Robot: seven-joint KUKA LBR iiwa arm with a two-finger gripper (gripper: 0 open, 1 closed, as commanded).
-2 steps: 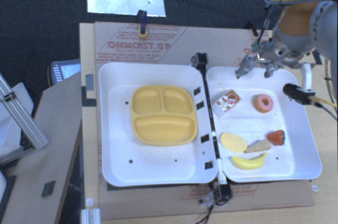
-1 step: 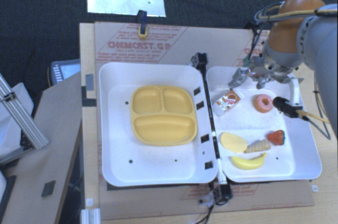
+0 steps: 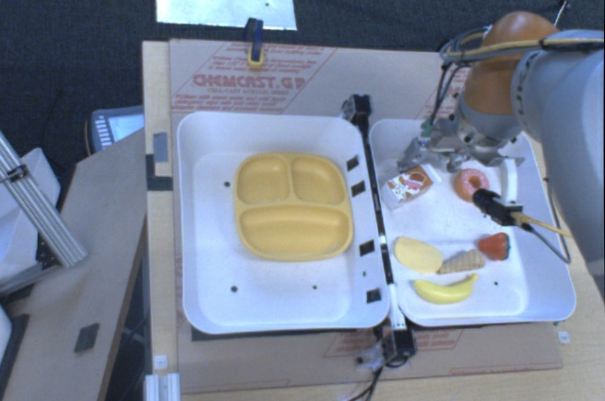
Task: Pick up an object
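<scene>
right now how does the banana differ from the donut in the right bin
The banana is yellow, long and curved; the donut is pink and a round ring with a hole. The banana lies at the near edge of the right bin, beside the yellow oval piece; the donut sits farther back, just below the claw. Both look like toy food lying flat on the bin floor, and neither is held.

A yellow divided tray [image 3: 289, 206] lies in the left white bin [image 3: 203, 229].
</scene>
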